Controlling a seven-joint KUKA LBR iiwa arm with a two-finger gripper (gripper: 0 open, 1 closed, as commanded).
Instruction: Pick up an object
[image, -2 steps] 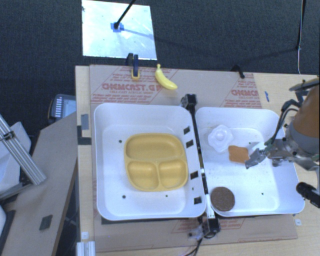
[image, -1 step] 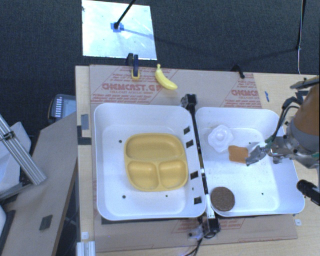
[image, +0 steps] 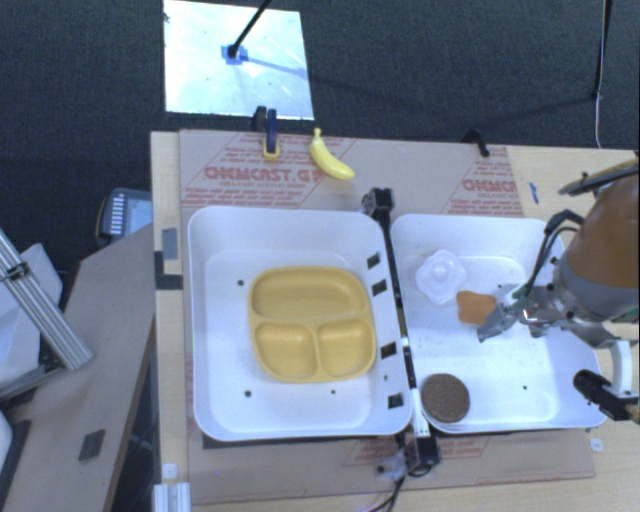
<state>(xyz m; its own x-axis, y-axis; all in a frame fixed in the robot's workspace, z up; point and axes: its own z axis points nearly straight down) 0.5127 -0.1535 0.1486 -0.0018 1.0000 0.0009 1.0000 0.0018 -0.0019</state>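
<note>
**Reaching into the right bin beside the orange piece**

Reaching in from the right, the grey arm (image: 600, 250) with its orange band hangs low over the right bin (image: 500, 405). Its gripper (image: 497, 322) sits at the middle of that bin, the dark fingertips pointing left and down, just beside an orange object (image: 474, 305). Whether the gripper is clenched, released or gripping the orange object, I cannot tell; the tips and the object's right edge run together.

A clear, crinkled plastic item (image: 438, 275) lies just above and left of the orange object, touching or nearly touching it. A round brown disc (image: 445, 397) rests near the bin's lower left corner, well apart from the gripper.

The left bin (image: 215, 330) holds a yellow three-compartment tray (image: 305, 322), lying flat near its centre.

Beyond the bins, on the cardboard sheet (image: 480, 180), a yellow banana (image: 330, 160) lies beside a yellow clamp (image: 270, 135).
</note>
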